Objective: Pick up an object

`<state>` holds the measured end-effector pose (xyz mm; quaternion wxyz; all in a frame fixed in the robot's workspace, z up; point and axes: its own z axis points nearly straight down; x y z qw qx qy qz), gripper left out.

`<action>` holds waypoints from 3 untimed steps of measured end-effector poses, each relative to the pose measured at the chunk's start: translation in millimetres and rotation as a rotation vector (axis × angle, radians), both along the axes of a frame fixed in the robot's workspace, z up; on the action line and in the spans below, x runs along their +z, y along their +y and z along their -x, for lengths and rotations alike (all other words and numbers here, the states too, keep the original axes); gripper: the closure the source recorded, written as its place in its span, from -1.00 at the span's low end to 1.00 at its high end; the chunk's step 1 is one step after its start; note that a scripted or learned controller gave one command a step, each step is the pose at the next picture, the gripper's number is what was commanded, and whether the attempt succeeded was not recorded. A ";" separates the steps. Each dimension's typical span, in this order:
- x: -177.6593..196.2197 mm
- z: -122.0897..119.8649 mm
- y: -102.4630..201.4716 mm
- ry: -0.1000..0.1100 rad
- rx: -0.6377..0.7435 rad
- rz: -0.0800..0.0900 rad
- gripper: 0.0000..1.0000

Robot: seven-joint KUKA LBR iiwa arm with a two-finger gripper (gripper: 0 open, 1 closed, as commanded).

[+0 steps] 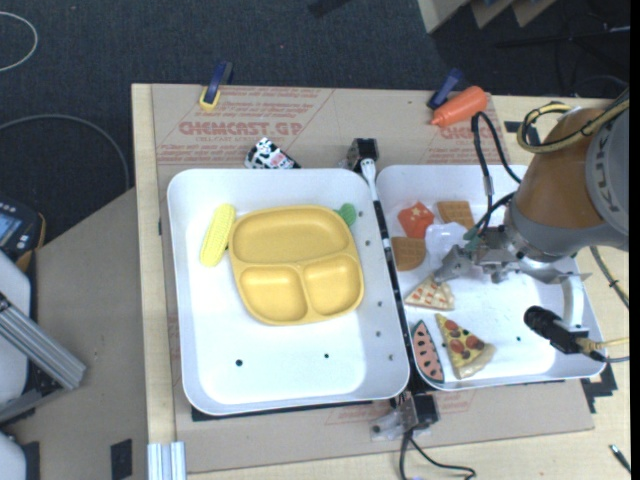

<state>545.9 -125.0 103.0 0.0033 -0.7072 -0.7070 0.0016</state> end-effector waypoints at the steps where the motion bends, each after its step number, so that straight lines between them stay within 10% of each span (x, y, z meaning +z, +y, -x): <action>1: -14.5 -2.5 1.0 -0.008 0.001 -0.002 -1.00; 2: -0.9 -5.4 1.6 -0.019 0.000 -0.002 1.00; 3: 61.9 -11.3 1.7 -0.014 0.001 0.005 1.00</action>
